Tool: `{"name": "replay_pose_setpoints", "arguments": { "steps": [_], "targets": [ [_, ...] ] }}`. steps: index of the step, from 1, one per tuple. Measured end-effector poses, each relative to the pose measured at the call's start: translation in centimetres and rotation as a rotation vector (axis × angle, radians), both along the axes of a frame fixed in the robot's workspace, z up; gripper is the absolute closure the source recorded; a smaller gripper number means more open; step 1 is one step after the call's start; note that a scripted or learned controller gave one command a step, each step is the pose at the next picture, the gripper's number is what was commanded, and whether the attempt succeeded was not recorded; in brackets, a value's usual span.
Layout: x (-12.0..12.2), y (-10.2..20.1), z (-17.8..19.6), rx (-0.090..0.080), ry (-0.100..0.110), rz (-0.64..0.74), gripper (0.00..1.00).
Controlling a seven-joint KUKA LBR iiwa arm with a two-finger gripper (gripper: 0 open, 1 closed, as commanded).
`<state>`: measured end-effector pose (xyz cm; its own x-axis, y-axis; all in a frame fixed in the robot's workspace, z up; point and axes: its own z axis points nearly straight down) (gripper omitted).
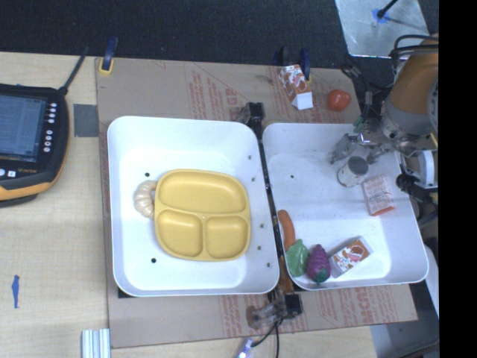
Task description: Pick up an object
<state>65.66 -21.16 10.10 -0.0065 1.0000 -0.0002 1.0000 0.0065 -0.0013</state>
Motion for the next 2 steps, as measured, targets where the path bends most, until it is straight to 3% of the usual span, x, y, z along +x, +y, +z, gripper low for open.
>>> {"name": "replay_pose_setpoints", "arguments": {
  "steps": [2],
  "targets": [
    [0.01, 0.01, -0.46, 0.0, 0.0, 0.0, 0.0]
  ]
}}
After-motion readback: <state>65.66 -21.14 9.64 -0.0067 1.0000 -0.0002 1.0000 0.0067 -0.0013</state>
